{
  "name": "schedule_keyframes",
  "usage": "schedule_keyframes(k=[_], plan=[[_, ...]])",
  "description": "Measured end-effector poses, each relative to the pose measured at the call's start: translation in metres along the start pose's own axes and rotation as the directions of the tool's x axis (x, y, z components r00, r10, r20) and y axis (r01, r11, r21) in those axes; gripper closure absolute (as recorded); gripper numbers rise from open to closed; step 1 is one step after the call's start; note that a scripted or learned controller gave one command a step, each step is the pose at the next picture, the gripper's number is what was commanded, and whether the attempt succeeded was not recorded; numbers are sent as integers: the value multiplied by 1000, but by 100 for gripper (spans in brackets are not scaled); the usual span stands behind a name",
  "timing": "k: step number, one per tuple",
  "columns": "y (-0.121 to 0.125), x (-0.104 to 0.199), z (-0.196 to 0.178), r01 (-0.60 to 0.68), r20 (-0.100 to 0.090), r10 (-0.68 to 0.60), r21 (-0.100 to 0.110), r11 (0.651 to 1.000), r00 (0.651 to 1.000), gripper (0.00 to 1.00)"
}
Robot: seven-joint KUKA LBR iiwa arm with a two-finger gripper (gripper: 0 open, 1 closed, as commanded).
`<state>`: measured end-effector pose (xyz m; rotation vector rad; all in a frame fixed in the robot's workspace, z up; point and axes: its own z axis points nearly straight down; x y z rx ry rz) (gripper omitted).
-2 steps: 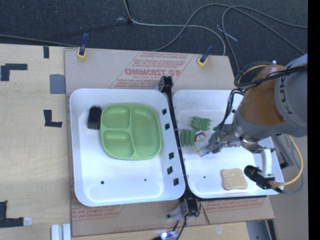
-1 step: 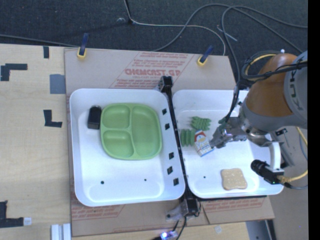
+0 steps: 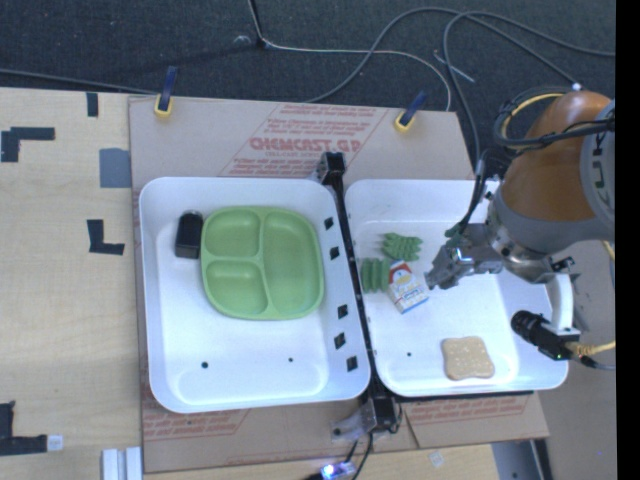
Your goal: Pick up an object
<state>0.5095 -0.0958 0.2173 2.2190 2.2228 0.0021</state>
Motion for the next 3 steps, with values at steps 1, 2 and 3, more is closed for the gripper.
schedule_keyframes(k=[1,2,3], plan=[[-2,50,-1,5,-2,-5,3,1000,1000,100],[4,105,-11,6,-1,-6,3,1000,1000,100],[17,162,1,5,0,-5,4,1000,1000,100]])
